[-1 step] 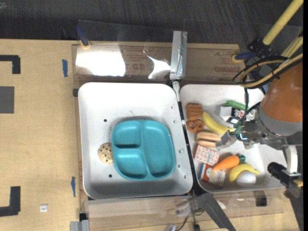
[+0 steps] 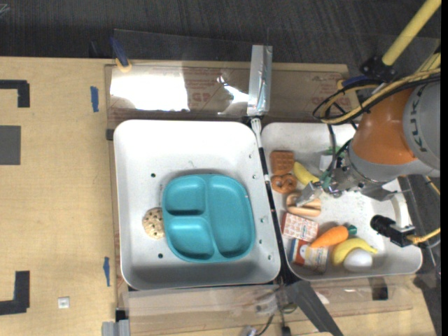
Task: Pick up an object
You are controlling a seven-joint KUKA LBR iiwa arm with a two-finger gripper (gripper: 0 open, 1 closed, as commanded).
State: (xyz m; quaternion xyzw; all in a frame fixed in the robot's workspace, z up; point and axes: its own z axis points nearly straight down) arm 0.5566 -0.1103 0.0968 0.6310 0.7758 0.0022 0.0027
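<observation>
The grey arm (image 2: pixel 392 142) reaches from the right down into the right bin (image 2: pixel 409 261), its gripper (image 2: pixel 330 184) low over the toy food; the hot dog (image 2: pixel 303 206) lies just below-left of it.

we note a toy hot dog (image 2: pixel 304 207) lying flat in the right bin (image 2: pixel 409 257), tan bun with a reddish sausage, just below a pretzel (image 2: pixel 284 183), above a printed carton (image 2: pixel 299 226).
</observation>
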